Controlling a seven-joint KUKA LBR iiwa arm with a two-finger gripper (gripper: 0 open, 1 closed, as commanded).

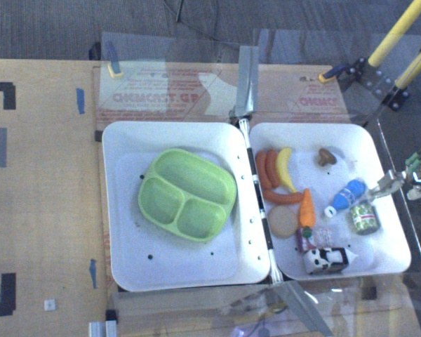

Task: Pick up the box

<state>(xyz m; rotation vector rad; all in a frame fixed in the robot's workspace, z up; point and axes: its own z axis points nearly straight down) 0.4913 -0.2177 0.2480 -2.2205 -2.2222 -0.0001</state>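
The green tray (pixel 187 195) lies in the left bin (pixel 119 258). Right of the tray, in the right bin (pixel 396 251), the box (pixel 325 259) lies at the near edge, not yet lifted. Further right, the end effector (pixel 393 183) holds nothing; how far open, I cannot tell.

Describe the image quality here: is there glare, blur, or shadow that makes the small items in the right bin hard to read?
Camera view: soft overall, so the black-and-white box and the can show no readable print; even lighting with faint shadows; pale reflections cross the clear panels behind the right bin; the gripper looks blurred.
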